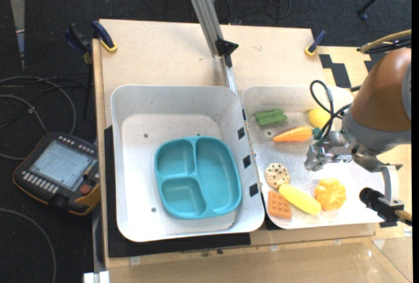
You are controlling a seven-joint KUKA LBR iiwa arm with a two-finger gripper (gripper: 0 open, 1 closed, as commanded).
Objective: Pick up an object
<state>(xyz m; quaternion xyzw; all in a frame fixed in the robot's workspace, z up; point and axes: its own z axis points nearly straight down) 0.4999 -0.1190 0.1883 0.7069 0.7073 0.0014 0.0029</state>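
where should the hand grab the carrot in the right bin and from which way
Take the carrot across its thick middle, coming straight down from above. It lies flat and roughly level across the bin, tapering toward the left, so the fingers would likely close best across its narrow width. The green piece sits close above it, so some care is needed there.

Bright, even overhead light, soft shadows, sharp focus, dark surrounding floor.

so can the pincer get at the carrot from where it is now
Probably yes. The pincer hangs just right of and below the carrot in the right bin. Nothing lies on the carrot, though the green piece and yellow fruit sit close by.
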